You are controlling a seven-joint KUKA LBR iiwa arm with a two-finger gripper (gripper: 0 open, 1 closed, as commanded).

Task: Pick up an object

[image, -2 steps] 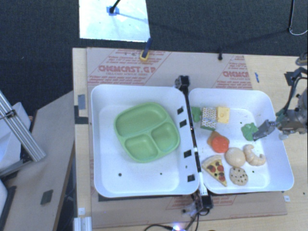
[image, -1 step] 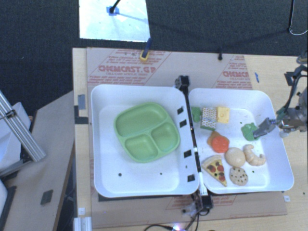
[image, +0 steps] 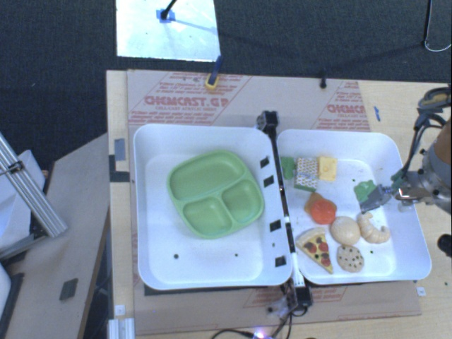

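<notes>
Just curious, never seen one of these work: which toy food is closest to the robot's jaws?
The small green piece, right against the gripper tip near the right bin's far side; the croissant lies slightly farther.

The arm reaches in from the right edge of the camera view, its grey wrist bent low and pointing left. The gripper juts out from the wrist at a downward slant toward the left, its dark tip hanging low over the right-hand side.
</notes>
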